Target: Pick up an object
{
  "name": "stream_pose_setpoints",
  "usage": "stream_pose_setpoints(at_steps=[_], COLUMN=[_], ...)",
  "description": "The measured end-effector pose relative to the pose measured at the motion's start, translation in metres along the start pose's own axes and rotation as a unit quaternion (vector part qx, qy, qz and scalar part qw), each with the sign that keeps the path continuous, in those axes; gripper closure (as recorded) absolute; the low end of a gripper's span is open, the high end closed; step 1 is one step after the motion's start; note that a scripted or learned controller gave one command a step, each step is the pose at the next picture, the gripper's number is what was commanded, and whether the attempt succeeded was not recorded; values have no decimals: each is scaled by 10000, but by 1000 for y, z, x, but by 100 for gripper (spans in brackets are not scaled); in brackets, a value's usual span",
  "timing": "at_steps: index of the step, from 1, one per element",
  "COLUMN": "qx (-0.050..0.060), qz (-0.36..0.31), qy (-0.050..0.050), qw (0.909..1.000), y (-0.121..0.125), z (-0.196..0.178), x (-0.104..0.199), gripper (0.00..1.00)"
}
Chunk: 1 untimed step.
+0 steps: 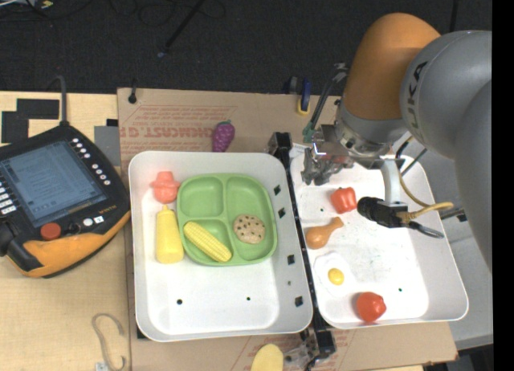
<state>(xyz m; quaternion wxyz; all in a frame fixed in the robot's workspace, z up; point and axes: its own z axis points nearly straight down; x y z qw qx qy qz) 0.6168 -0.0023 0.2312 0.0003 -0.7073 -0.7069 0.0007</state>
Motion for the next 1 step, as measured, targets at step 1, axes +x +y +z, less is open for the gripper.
stream_pose_setpoints(at_steps=[1], qx=[-2], qz=[-2], qy=[0], qw=[10000], y=[5], z=[4], x=[8], gripper=[100])
